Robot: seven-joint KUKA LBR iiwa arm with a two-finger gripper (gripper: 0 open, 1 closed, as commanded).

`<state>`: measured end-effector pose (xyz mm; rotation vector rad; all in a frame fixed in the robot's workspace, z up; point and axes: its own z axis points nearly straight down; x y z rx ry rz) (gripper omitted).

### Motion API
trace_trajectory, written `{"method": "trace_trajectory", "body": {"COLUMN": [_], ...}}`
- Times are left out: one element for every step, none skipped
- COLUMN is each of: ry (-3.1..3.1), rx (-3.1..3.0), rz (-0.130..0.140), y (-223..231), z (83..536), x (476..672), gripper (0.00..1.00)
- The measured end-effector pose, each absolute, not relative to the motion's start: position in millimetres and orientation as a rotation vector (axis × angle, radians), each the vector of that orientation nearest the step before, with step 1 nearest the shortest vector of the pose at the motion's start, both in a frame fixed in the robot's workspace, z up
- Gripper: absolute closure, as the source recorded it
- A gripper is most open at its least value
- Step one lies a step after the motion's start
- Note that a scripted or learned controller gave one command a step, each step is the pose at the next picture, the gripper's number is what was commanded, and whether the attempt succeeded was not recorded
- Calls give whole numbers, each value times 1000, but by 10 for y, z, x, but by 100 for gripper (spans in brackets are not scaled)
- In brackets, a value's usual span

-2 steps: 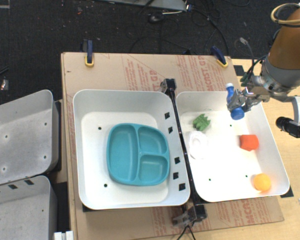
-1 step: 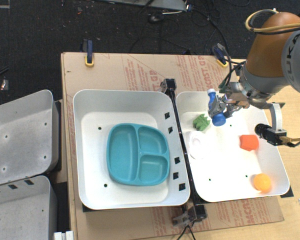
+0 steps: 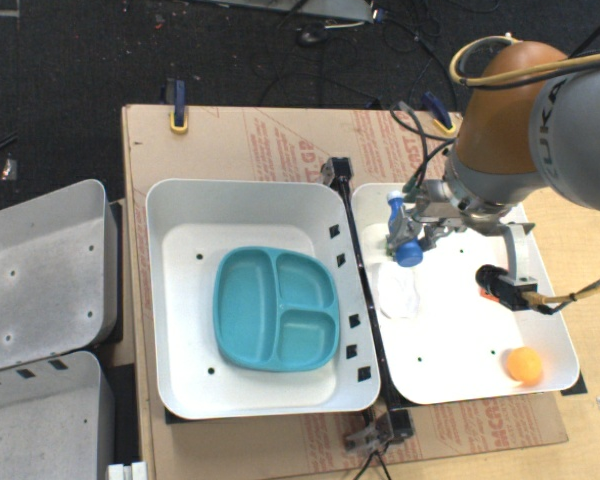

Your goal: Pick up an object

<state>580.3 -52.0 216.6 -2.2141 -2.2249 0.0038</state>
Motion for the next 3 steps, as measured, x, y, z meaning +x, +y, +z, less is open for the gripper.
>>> {"method": "trace_trajectory", "body": {"ry": [-2226, -2227, -2229], "rx": [-2211, -2212, -2212], "rz": [3, 2, 0], "y": [-46, 437, 877], "z": [2084, 2185, 2278], "x": [5671, 5444, 5320], "gripper": [100, 100, 100]}}
